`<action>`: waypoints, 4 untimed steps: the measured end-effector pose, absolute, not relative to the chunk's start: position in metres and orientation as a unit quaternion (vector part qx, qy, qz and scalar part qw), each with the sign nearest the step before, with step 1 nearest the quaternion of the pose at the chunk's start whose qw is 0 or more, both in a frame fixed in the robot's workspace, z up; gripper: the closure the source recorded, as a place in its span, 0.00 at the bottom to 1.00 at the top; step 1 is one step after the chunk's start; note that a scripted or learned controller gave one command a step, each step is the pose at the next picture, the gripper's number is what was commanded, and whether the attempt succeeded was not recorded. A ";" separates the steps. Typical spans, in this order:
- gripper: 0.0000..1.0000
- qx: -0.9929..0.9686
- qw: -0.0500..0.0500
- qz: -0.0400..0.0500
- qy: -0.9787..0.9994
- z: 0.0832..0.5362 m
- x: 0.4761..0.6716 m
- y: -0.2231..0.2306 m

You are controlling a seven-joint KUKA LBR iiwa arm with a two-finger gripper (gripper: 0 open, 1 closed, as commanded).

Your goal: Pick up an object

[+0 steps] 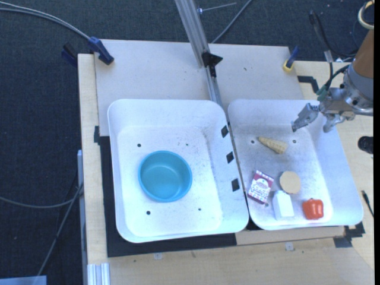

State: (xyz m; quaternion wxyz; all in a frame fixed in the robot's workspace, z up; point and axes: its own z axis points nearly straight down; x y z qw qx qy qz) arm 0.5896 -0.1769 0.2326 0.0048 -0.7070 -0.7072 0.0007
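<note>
Two shallow white bins sit side by side on the bench, and I use the right bin (332, 159) as my reference for all places. The left bin (119, 159) touches it along the middle edge, and inside the left bin there is a round blue bowl (165, 176), standing upright, a little toward the near side.

The gripper (314, 121) hangs over the far right part of the right bin, close to its far rim, at the end of the grey arm (362, 82) that comes in from the right side. Its two fingers are spread apart, one pointing toward the bin's centre and one nearer to the right wall, and there is nothing between them. It does not touch any object.

The things to pick all lie on the floor of the right bin. A pale cone-shaped piece (272, 144), like a small ice-cream cone, lies on its side near the middle of the bin, nearest to the gripper but apart from it. Toward the near edge of the bin there is a group: a small red and white packet (260, 187) at the left, a round tan disc (290, 182) just beside it, a white block (283, 206) touching the disc's near side, and a red-orange pepper-like piece (313, 209) at the right of the block.

A metal pole (193, 22) runs over the bench beyond the far edge of the bins.
</note>
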 end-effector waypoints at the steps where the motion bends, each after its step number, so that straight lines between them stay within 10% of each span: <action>1: 0.00 -0.708 0.007 0.003 -0.707 0.186 0.589 -0.185; 3: 0.00 -0.707 0.009 0.003 -0.707 0.094 0.580 -0.185; 4: 1.00 -0.707 0.007 0.000 -0.707 0.109 0.582 -0.185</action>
